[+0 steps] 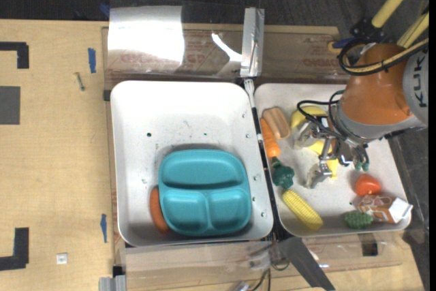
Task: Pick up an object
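The yellow toy [308,127] lies in the right bin [398,167] among a corn cob [302,208], broccoli [283,176] and tomato [368,185]. The pincer [325,163] hangs just beside it; whether it is apart or together I cannot tell. In such clutter it may well close on nothing.

**Colours in the two bins**

Both bins white: left bin [136,105] w/ dark specks, right bin [388,167] plain. In the left, a teal divided tray [203,191] over an orange item [157,209]. In the right: tan hot-dog bun [276,122], orange carrot [271,145], dark green broccoli [283,176], yellow corn cob [301,208], yellow banana [308,125], red-orange tomato [368,185], green veg piece [358,219], red/white/brown packet [387,208]. Arm [381,95] grey w/ orange band; gripper [330,157] silver-grey metal. Bench [48,146] tan w/ black marks, blue tape bits.
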`<control>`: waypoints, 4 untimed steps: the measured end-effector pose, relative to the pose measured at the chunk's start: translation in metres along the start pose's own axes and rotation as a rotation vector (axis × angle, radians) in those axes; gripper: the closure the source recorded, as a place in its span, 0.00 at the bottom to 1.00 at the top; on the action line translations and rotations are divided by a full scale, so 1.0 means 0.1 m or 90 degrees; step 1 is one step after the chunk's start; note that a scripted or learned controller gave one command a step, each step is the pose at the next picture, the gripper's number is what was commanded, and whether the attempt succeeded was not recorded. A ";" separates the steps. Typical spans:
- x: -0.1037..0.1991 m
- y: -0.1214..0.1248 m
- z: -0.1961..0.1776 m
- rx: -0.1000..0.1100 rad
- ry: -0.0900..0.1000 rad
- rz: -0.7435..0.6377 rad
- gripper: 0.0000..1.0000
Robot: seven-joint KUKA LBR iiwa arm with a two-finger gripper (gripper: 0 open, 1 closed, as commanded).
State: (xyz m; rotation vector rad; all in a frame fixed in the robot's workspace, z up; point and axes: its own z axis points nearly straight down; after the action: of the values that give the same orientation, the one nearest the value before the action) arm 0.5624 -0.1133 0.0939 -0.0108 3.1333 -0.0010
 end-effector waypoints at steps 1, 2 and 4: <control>-0.02 0.01 -0.11 0.001 -0.005 -0.001 1.00; -0.15 -0.03 -1.58 0.002 -0.005 -0.009 1.00; -0.59 0.06 -1.97 0.001 -0.007 -0.021 1.00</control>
State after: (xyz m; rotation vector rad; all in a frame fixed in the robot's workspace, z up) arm 0.6196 -0.1071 0.2914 -0.0623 3.1221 -0.0030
